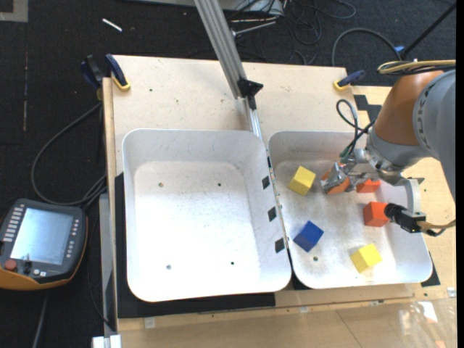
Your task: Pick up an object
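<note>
Five blocks lie in the right bin [348,280]; we cannot tell the gripper [339,180] state, so we advise centring squarely over the yellow block [301,180] at its nine o'clock before closing.

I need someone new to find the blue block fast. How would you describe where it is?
Look at the right bin of the two white bins, the one the arm reaches into. Near that bin's left wall, toward its front edge, lies the blue block, below the yellow block and left of another yellow block. It is the only blue one; the rest are yellow or orange-red.
</note>
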Robot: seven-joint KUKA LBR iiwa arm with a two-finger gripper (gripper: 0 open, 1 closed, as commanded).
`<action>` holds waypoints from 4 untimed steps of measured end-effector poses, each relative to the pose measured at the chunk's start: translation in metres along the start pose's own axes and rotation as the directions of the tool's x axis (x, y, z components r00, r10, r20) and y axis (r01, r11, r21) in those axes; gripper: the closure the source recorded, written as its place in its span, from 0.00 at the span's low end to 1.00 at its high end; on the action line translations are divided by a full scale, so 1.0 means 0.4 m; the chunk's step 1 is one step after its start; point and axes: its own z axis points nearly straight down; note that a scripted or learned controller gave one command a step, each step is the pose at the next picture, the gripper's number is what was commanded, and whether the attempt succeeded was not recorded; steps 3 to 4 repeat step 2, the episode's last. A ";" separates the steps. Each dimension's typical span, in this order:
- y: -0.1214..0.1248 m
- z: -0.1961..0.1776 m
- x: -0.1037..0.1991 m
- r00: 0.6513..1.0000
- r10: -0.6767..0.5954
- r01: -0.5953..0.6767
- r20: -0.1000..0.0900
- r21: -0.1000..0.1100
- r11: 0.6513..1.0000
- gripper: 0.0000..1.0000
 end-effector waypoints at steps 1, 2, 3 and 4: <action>0.023 -0.051 0.023 1.000 0.001 -0.001 -0.002 -0.002 1.000 1.00; 0.073 -0.234 0.275 1.000 -0.007 0.007 -0.005 -0.006 1.000 1.00; 0.073 -0.234 0.275 1.000 -0.007 0.007 -0.005 -0.006 1.000 1.00; 0.073 -0.234 0.275 1.000 -0.007 0.007 -0.005 -0.006 1.000 1.00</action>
